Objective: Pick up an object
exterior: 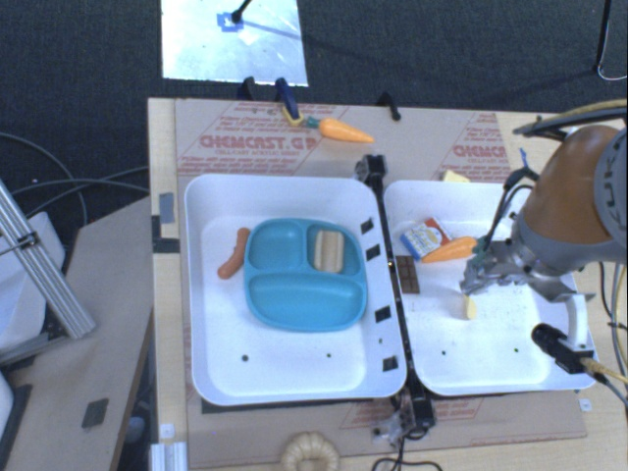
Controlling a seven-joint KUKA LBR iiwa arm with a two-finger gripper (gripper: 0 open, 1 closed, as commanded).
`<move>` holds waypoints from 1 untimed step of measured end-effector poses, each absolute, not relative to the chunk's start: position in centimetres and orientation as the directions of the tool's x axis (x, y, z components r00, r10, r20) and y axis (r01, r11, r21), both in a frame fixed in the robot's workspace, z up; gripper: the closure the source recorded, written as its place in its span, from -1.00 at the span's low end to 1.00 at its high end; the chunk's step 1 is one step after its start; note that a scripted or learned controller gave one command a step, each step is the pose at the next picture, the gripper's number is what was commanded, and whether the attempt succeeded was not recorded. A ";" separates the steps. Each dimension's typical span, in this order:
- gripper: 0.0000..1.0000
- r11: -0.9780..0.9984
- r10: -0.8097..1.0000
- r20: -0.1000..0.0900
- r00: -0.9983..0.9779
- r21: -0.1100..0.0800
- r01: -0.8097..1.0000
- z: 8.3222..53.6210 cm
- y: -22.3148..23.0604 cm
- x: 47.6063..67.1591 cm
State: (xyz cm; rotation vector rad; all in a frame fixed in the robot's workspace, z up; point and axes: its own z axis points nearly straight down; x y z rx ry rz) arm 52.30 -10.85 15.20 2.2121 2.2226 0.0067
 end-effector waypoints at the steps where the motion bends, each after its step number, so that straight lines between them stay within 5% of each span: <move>1: 1.00 0.004 1.000 -0.001 -0.004 0.007 1.000 20.7 -11.0 51.5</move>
